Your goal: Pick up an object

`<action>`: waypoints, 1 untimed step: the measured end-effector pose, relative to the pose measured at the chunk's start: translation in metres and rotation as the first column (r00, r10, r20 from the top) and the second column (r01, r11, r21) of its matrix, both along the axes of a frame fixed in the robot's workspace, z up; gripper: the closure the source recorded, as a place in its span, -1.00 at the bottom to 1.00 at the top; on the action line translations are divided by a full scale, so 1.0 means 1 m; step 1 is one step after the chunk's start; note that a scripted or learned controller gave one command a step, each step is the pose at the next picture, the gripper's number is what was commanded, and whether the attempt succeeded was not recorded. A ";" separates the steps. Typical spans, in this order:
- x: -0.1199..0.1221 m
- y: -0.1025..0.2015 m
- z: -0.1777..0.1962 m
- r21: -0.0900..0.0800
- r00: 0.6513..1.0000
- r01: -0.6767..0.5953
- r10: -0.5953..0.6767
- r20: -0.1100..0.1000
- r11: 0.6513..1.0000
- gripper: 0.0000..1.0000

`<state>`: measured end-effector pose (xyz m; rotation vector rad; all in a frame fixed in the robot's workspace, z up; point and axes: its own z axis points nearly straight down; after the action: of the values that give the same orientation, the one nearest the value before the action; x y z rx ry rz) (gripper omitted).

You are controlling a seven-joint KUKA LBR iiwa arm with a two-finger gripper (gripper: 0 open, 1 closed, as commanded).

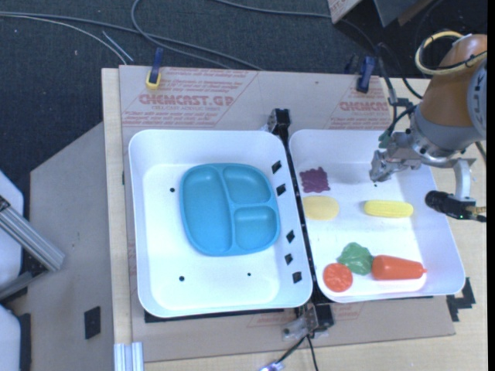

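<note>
Blue divided tray in left white bin; clamps, cables beyond.

Toy foods lying in my right bin.
I'm seeing purple grapes, a lemon, corn, tomato, broccoli and carrot touching.

A robotics lab: clamped protective-film board, 2 white bins, loose cables on dark carpet.

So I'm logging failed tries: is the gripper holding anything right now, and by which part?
Nothing is held. The gripper hangs over bare floor at the back of the right bin, apart from the corn just in front of it.
</note>
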<state>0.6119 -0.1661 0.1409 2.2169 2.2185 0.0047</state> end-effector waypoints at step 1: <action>-0.007 -0.001 0.060 0.000 1.000 0.000 0.000 0.000 1.000 1.00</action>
<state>0.6046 -0.1673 0.2012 2.2172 2.2188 0.0042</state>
